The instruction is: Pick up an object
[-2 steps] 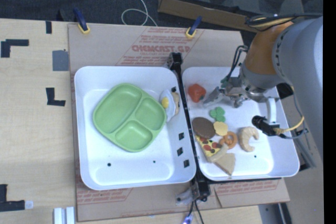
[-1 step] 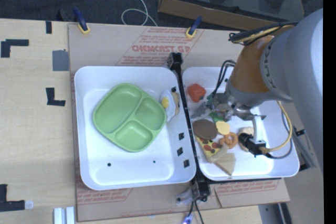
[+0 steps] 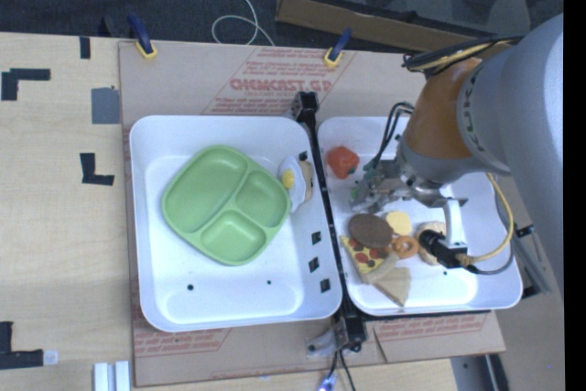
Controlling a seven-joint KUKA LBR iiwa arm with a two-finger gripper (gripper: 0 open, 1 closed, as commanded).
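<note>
1. Camera view, nearest edge first: the right bin (image 3: 499, 288) holds a cluster of toy food along its near side, with a tan wedge (image 3: 394, 286) closest, then a pizza slice (image 3: 364, 256) touching it.
2. Just beyond these lie a brown round patty (image 3: 370, 230), a yellow piece (image 3: 399, 222) and a small orange ring (image 3: 404, 245), all close together.
3. The gripper (image 3: 373, 185) hangs above the middle of the right bin, just behind the patty; whether it is open or closed I cannot tell, and nothing is seen in its grasp.
4. A red-orange tomato-like object (image 3: 342, 161) sits just beyond and left of the gripper, near the divider.
5. In the left bin (image 3: 220, 302) rests a green divided plate (image 3: 226, 204), with a white-and-yellow egg piece (image 3: 292, 178) beside its right rim.
6. The cardboard-covered worktop (image 3: 183, 82) extends behind both bins.
</note>
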